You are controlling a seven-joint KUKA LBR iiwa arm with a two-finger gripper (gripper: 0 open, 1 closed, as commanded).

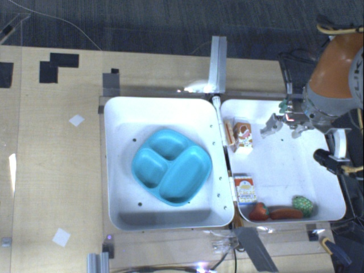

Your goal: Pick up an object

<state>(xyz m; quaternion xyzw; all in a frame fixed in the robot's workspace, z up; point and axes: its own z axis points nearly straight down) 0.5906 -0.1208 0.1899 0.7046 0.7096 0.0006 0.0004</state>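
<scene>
Candidate objects all sit in the right bin (335,206). Small carton (243,136) with red-and-white print lies near the bin's upper left, close to the divider between bins. Thin orange-brown stick-like item (229,133) lies just beside the carton, on its left, along the bin wall. Second small carton (245,189), white with red top, lies lower on the left side. Along the bottom edge: red rounded item (259,211), touching or nearly touching a brown sausage-shaped item (286,213), then a green knobbly item (304,205) at its right end.

Gripper (287,124) hangs over the upper middle of the right bin, right of the upper carton and apart from it. Fingers spread, nothing between them. Arm enters from the right, orange band (336,67) above the wrist.

Left bin (122,124) holds a blue compartment tray (172,166), three sections, sitting about centre and turned at an angle.

Bench (51,169) is pale wood with black markers (57,66) at upper left
</scene>
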